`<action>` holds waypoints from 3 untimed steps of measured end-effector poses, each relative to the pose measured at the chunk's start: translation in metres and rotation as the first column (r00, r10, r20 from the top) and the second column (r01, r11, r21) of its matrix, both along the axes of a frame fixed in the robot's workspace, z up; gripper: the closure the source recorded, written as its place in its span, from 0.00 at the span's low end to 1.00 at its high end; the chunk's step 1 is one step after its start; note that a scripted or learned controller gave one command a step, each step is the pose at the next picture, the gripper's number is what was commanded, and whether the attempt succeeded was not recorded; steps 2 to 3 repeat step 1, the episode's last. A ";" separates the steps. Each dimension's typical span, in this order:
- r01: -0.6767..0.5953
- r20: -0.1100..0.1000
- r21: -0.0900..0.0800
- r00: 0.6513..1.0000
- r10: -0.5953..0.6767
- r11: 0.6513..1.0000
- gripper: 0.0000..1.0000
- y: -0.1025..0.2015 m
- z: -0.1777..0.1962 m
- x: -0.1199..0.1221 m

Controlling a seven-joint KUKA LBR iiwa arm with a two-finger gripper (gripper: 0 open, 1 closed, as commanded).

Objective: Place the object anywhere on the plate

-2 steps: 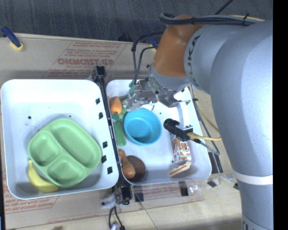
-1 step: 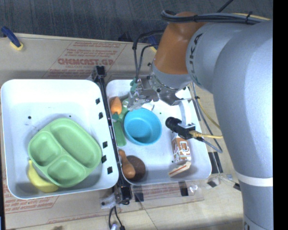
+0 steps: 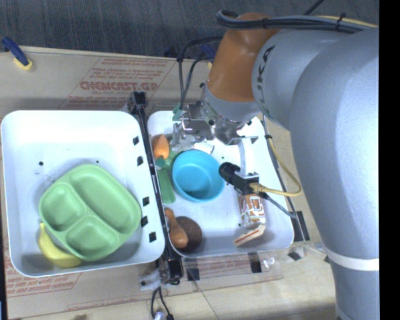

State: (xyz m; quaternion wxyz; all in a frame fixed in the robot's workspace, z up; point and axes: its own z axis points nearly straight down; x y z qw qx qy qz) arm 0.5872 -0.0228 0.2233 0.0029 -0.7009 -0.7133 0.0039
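Green plate [image 3: 90,210], blue bowl [image 3: 197,175] (white bins [image 3: 27,132]).

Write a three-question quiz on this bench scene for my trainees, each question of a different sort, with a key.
1. True or false: the green three-compartment plastic plate lies in the right bin.
2. Multiple choice: what lies partly beneath the plate at its lower left edge? A) a yellow object B) a blue bowl C) a snack packet
3. Short answer: which bin holds the round blue plastic bowl?

Key:
1. False: it lies in the left white bin.
2. A: the yellow object shows from under the plate's edge.
3. The right white bin, alongside a brown rounded object and an orange-and-white packet.
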 end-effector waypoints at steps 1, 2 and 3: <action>0.000 0.000 0.000 1.000 0.000 1.000 0.00 0.000 0.000 0.000; 0.000 0.000 0.000 1.000 0.000 1.000 0.00 0.000 0.000 0.000; 0.000 0.000 0.000 1.000 0.000 1.000 0.00 0.000 0.000 0.000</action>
